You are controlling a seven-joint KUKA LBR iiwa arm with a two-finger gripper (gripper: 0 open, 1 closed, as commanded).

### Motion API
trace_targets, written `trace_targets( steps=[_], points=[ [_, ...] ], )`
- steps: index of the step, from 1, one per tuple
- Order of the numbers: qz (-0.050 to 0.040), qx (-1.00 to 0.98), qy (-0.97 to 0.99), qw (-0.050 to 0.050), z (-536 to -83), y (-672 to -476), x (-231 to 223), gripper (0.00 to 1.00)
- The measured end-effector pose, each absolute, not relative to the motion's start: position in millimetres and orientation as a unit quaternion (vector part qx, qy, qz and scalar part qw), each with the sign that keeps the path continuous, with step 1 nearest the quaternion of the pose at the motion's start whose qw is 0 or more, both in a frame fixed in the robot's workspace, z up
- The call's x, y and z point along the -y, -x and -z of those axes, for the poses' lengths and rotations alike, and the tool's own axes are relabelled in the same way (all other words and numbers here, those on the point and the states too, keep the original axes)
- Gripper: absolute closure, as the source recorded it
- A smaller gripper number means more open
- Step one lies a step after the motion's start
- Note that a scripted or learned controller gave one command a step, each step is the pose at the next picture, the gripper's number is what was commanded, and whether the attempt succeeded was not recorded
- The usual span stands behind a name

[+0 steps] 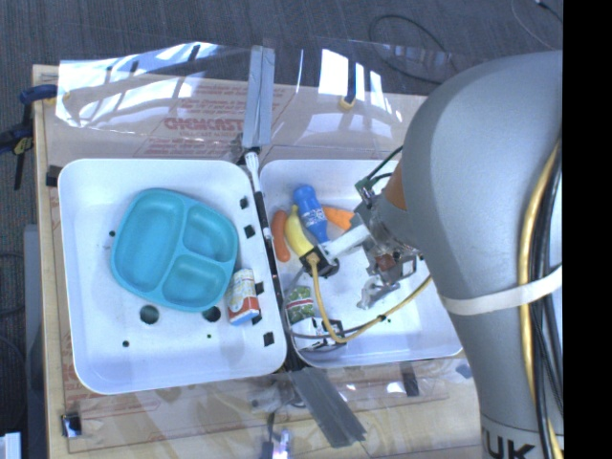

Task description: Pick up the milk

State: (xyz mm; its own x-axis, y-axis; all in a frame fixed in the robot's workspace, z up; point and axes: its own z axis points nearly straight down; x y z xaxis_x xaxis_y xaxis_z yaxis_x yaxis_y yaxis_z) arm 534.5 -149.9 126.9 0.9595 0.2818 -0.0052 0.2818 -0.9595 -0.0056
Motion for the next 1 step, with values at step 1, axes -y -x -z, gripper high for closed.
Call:
trace_targets(
  steps=[1],
  points=[
    [-0.0018,0.294,0.956,0.002,-90.3,-563.4,210.0,0.00]
  ],
)
